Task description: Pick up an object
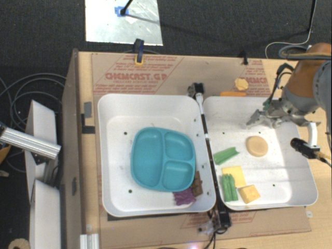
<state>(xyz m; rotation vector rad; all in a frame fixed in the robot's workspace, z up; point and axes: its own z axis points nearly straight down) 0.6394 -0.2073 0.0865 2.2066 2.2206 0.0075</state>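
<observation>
Arm [306, 84] comes in from the right, grey with the orange band showing near the top right corner, wrist over the upper part of the right bin [303, 196]. Gripper [263, 116] sits above bare white floor in that bin's upper middle — fingers look spread apart, metal tips pointing left, nothing between them. Nearest candidate is the round tan disc [257, 146], lying flat just below and slightly right of the gripper, not touching it. Left of the disc, a green strip [225, 155] lies tilted near the divider between the bins. Below that, a yellow block [234, 175], then a second green piece [229, 187] standing roughly vertical in the view and touching the yellow block's lower left, and an orange-yellow cube [249, 193] just beside it to the right. Left bin [111, 139] holds a teal compartment plate [163, 158], three sections, lying flat in the middle. At the plate's lower right edge, a purple item [182, 197] and a brown item [197, 185] sit close together against the bin wall — shapes too small to tell more. Outside the bins, on the cardboard behind the right one, a small yellowish piece [241, 83] and an orange stick [233, 93] lie near each other.
</observation>
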